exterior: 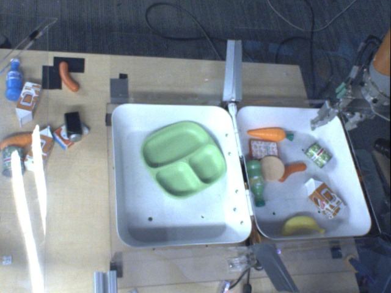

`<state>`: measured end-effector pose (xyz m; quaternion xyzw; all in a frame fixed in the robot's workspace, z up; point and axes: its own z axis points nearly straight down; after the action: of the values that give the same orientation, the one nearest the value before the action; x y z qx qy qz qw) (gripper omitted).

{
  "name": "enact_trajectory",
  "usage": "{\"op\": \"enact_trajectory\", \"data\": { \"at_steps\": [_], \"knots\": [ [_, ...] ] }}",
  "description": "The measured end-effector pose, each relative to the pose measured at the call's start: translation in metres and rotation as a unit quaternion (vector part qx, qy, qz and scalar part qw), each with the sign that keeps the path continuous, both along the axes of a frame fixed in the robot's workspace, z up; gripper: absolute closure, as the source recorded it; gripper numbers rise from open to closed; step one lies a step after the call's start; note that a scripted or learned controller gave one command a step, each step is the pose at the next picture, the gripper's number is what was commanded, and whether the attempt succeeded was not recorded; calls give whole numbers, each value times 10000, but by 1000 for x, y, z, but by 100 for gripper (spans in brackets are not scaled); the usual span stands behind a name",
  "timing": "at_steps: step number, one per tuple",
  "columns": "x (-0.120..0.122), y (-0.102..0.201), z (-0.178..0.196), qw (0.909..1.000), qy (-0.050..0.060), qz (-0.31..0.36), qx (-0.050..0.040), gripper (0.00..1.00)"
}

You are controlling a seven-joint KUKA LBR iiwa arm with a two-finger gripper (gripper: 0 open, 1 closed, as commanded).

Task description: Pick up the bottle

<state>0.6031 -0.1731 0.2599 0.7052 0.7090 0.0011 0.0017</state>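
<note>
While my grey arm waits at the far right corner of the shallow white right-hand bin (360, 215), I judge nothing is done yet. Its two-finger gripper (333, 113) hangs over the rim, spread open and empty. The small green plastic bottle (256, 180) lies against the left wall, well apart, so approach, grasp and lift all remain.

Dark carpet (122, 11) behind wooden bench (177, 81)
</note>
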Motion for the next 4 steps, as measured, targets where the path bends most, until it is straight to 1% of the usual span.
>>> {"op": "enact_trajectory", "data": {
  "at_steps": [1, 2, 3, 4],
  "knots": [
    [-28, 75, -57, 9977, 1, 683, 2, 0],
    [-78, 150, -72, 9957, 3, 924, 3, 0],
    [-80, 189, -75, 9941, -2, 1086, 5, 0],
    [-88, 119, -75, 9935, -1, 1142, 1, 0]
  ]
}}
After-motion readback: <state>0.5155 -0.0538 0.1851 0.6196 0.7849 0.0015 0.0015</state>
